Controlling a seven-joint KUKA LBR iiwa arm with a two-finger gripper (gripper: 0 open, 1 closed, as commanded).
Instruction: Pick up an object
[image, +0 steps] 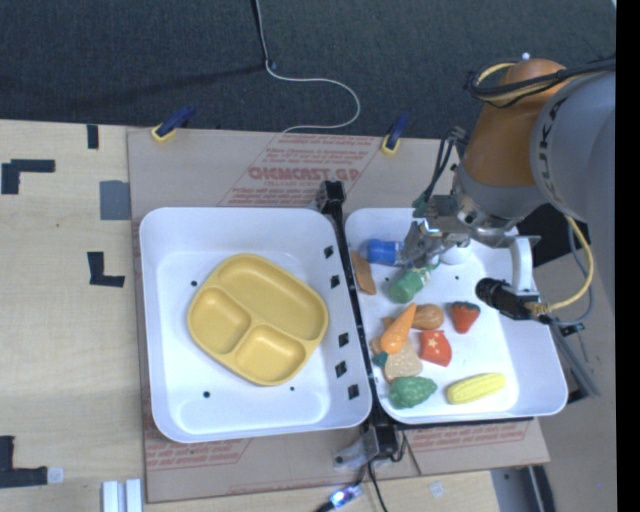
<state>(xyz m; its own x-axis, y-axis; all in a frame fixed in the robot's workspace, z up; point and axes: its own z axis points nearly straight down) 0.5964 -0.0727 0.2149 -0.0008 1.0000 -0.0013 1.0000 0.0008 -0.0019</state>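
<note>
Right bin (535, 385), near edge: yellow corn cob (474, 387) at 5 o'clock, green broccoli (411, 391) at 7. Mid-bin: red pepper piece (435, 347), strawberry (464, 316), orange carrot (398, 327). Farther, at 11 o'clock: green vegetable (406, 286), blue cup (382, 251). Left bin (165, 300): yellow divided plate (257, 317), centred. Gripper (420, 262) low over green vegetable; jaw state impossible to tell.

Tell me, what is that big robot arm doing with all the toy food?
The arm's gripper is reaching down into the right bin, just above a green toy vegetable beside a blue piece. It is trying to pick something up. A carrot, strawberry and corn lie nearby. The left bin has a yellow plate.
</note>
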